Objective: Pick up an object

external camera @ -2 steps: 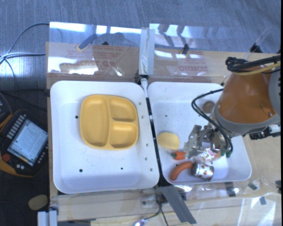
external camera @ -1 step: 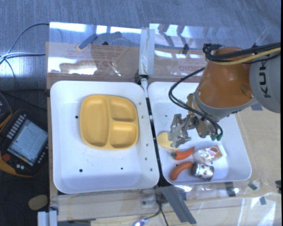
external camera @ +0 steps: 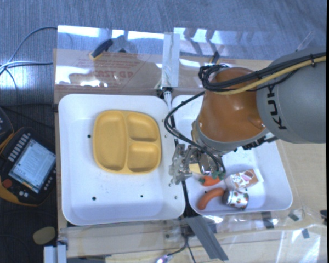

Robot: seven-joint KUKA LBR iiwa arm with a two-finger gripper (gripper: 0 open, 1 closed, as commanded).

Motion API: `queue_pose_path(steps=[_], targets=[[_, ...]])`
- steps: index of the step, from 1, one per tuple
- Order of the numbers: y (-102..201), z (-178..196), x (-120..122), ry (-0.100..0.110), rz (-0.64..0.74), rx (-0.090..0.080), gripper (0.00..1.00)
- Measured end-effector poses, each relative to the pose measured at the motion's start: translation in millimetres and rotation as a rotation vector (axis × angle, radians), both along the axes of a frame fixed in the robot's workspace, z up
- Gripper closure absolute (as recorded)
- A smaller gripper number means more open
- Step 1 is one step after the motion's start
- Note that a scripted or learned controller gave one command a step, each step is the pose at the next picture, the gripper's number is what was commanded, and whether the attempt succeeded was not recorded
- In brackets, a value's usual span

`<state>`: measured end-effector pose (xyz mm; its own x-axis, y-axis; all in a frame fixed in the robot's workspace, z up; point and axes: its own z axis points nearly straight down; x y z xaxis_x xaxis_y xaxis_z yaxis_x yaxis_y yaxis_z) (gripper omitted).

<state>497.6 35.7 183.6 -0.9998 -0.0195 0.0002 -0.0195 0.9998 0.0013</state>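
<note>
So, camera view: my claw [external camera: 185,166] hangs low at the right bin's [external camera: 274,199] left wall; can't tell its state. Objs near it in the bin: orange sausage-like toy [external camera: 209,196], small can [external camera: 237,199], printed packet [external camera: 245,178]. Sausage prob light, smooth, may roll; take it across the mid. Yellow tray [external camera: 127,141] in left bin [external camera: 77,201].

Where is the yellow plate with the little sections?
The yellow plate lies in the left bin, near its middle, left of the gripper working over the right bin.
</note>
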Motion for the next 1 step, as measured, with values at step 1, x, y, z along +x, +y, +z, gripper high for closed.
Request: queue_pose_path(steps=[1], targets=[[-30.2,36.4,-0.9,-0.002,-0.184,-0.001,1.0]])
